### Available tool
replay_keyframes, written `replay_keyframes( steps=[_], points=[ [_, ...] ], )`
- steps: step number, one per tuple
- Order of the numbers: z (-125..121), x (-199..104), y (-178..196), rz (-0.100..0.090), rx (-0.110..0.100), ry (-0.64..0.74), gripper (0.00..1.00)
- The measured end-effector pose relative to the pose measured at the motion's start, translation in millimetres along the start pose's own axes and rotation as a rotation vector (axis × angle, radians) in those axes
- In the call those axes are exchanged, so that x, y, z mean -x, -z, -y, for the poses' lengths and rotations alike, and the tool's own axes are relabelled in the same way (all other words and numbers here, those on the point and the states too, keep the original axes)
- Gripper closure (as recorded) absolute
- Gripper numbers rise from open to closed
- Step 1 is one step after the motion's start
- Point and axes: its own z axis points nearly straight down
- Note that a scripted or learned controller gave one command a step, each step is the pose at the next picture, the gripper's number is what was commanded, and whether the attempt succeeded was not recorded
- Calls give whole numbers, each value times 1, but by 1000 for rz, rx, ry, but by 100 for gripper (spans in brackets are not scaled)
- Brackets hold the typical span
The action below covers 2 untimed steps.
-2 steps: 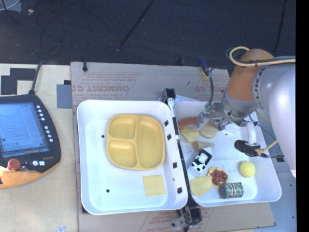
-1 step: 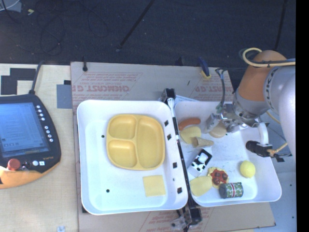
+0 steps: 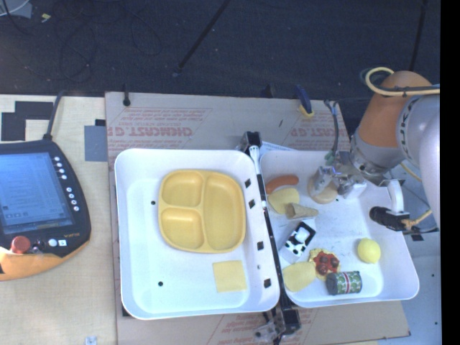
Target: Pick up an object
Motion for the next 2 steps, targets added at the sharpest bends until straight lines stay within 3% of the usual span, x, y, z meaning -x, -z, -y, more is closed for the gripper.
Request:
replay_keyframes(
  steps=[1,2],
  points=[
    [0,0,-1,0,-1,1,0],
    [0,1,-11,1,0,0,0]
  ],
)
